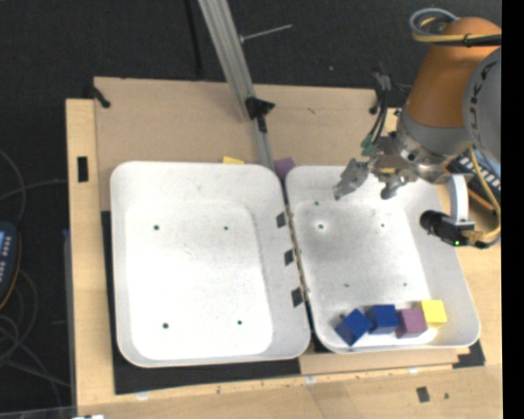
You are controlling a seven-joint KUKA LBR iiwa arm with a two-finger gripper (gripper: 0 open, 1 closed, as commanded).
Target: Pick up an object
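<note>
Hovering: the pincer (367, 184) is being held above the far edge of the right bin (445, 260), its two fingers spread apart with nothing between them.
Task's things: four blocks are lying in a row along the near edge of the right bin, toward its near right corner: a dark blue block (353, 326), a blue block (383, 318), a purple block (410, 321) and a yellow block (433, 312).
Spacing: the blocks are being seen as touching or just beside each other, and all of them are close against the near wall of the bin.
Gap to cover: the pincer is well apart from the row, nearly the whole depth of the bin lying between them.
Best target, as a judgement: the dark blue block at the left end is being favoured, since one of its sides is open toward the bare bin floor.
Approach advice: the fingers are best being lined up so that neither one is being driven into a neighbouring block or the bin wall.
Risk: a block could be pushed aside rather than caught, the row being so tight.
Elsewhere: the left bin (140, 234) is lying beside the right one on the counter (157, 120); a small yellow piece (233, 160) and a small purple piece (285, 166) are resting on the counter behind the bins' far edges.
</note>
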